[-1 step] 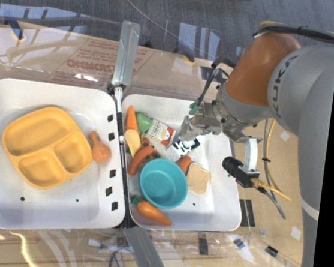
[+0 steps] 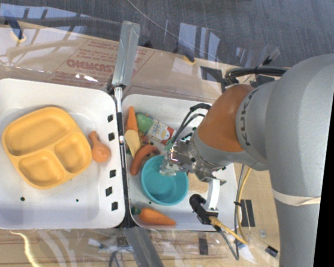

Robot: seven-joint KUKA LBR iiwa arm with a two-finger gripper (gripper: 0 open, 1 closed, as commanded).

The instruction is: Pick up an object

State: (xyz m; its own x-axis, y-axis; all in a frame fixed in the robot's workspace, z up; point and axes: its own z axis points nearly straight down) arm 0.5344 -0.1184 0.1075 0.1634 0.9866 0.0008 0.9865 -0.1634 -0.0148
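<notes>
Toys fill the right bin (image 2: 136, 102), and that is where the picking goes on. Biggest of all is the grey arm (image 2: 287, 138) with its orange band, which comes in from the right and bends down over that bin. Next in size is the left bin (image 2: 1, 203), which holds a yellow plate (image 2: 45, 145) with three parts and a small orange toy drumstick (image 2: 99, 147) just to the right of the plate. In the right bin sits a blue bowl (image 2: 163, 188), near the middle. The gripper (image 2: 169, 163) hangs right over the far rim of the bowl, and I cannot tell if it is open or closed, or if it has anything. On the left of the bowl lie a curved orange-brown toy (image 2: 142, 157), a pale yellow toy (image 2: 132, 141) and a thin orange toy (image 2: 132, 119) at the far left. A green and red toy (image 2: 154, 127) lies farther back, beside the arm. Close to the near edge of the bin rests an orange carrot (image 2: 155, 217) with a bit of green at its left end, just below the bowl.
</notes>
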